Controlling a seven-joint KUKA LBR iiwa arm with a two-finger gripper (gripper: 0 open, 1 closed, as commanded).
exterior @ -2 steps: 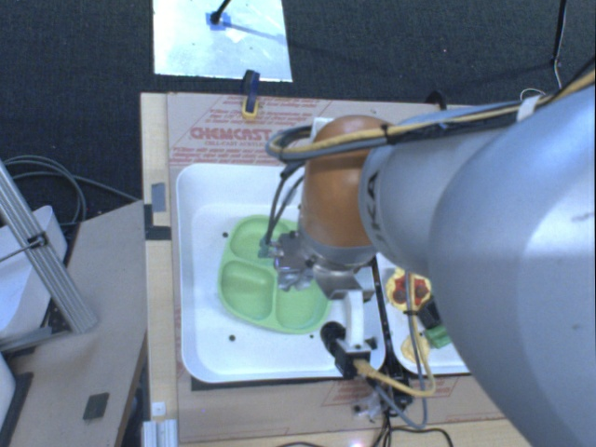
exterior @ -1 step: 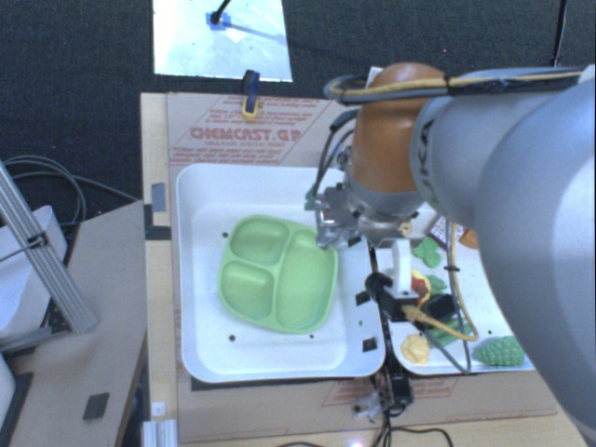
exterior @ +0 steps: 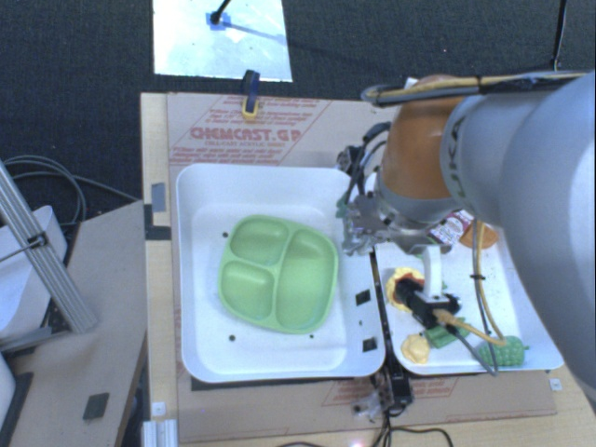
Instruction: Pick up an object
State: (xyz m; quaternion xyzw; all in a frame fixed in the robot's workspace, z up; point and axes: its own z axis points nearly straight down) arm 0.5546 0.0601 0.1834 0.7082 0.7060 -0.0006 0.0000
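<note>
In the camera view you see the green divided plate [exterior: 279, 273] lying flat in the left bin [exterior: 200, 250]. The tool [exterior: 358, 240] hangs just beside the plate's right edge, above the wall where the two bins meet. You cannot tell whether it is apart or together. Further right of the plate, in the right bin [exterior: 510, 291], lie a yellow piece [exterior: 415, 347], a knobbly green toy [exterior: 503, 350] and a red-and-white packet [exterior: 456, 226].
</note>
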